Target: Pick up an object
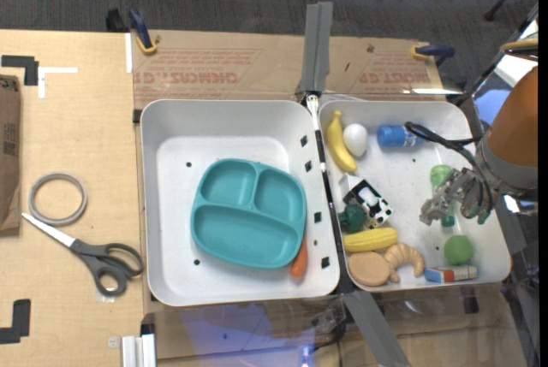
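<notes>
My gripper (pixel 451 204) hangs low over the right side of the right bin (pixel 484 275), reaching in from the right edge. A light green object (pixel 442 176) lies just beside its upper tip, and a small teal piece (pixel 448 221) shows under it. Nearby lie a green ball (pixel 458 249), a red and blue tube (pixel 449 274), a croissant (pixel 405 256), a tan round piece (pixel 369 269), a yellow corn-like piece (pixel 370 239), a black and white toy (pixel 371 201), a banana (pixel 340 143), a white egg (pixel 354 138) and a blue cylinder (pixel 392 136).
The left bin (pixel 163 151) holds a teal divided plate (pixel 248 213) with an orange carrot (pixel 298 261) at its lower right. Scissors (pixel 94 254) and a tape roll (pixel 57 197) lie on the bench at left. A black cable (pixel 441 140) crosses the right bin's top.
</notes>
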You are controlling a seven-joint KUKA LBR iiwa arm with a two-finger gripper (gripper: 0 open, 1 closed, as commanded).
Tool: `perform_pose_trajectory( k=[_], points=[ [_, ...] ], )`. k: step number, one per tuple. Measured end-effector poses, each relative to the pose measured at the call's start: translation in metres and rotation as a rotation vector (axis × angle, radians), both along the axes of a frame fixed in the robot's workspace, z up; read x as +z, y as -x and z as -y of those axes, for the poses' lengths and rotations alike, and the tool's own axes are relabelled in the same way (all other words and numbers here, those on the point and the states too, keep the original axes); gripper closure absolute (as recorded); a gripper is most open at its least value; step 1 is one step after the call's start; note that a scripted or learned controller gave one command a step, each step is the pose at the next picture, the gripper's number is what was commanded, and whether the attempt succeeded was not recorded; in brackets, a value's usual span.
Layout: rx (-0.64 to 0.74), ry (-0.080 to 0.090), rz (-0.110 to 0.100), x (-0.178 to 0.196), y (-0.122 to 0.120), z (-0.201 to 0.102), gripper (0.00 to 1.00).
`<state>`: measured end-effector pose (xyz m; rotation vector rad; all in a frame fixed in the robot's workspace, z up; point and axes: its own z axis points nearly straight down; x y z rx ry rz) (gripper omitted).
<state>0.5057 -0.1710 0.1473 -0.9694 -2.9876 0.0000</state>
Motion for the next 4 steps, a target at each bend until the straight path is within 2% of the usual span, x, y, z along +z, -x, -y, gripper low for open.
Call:
perform_pose_trajectory(
  k=[1, 2, 3, 4],
  points=[
    [-0.212, 0.002, 0.003, 0.071, -0.036, -0.067, 1.0],
    [0.139, 0.006, 0.029, -0.027, -0.023, -0.063, 1.0],
    [0.328, 0.002, 0.004, 0.042, -0.036, -0.002, 1.0],
    [0.317, 0.0, 0.002, -0.056, -0.007, -0.03, 1.0]
  ],
)
